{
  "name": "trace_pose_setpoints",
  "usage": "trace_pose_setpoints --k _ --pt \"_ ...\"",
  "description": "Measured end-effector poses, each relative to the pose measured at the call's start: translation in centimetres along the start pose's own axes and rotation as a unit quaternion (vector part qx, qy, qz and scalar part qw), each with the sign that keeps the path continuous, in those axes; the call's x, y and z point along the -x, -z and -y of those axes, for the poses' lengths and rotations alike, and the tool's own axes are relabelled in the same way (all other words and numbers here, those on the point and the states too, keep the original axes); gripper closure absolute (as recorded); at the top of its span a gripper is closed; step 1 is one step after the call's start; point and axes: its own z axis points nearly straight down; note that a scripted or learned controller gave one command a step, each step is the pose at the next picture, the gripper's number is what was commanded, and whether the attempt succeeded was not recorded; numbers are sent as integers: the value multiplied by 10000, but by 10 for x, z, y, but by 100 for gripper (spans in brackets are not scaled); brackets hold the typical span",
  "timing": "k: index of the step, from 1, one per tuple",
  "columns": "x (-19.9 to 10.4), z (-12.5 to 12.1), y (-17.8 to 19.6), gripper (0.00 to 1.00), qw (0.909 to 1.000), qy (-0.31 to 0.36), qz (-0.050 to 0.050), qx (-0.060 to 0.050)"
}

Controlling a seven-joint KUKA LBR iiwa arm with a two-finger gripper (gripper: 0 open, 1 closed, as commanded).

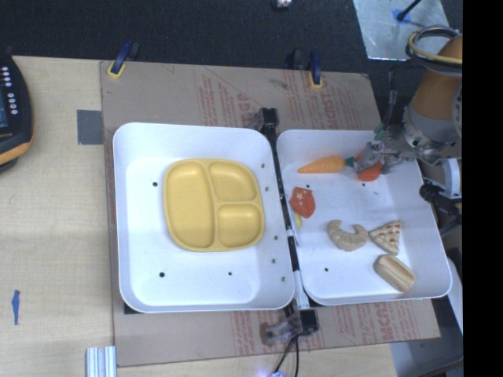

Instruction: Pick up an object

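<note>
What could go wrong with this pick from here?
The gripper sits low in the right bin beside a small red item and the carrot; closing could catch both or nudge the carrot away. It is also near the bin's far wall, so it might scrape the rim.

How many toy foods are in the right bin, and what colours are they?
Orange: 1, the carrot
Red: 2, the strawberry and a red piece by the gripper
Tan: 3, the croissant, pizza slice and bread roll
Total: 6
</note>
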Motion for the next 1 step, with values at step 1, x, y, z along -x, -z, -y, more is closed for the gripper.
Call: trace_pose_setpoints --k 1 --pt "-80 42 18 100 10000 5 -19 10"
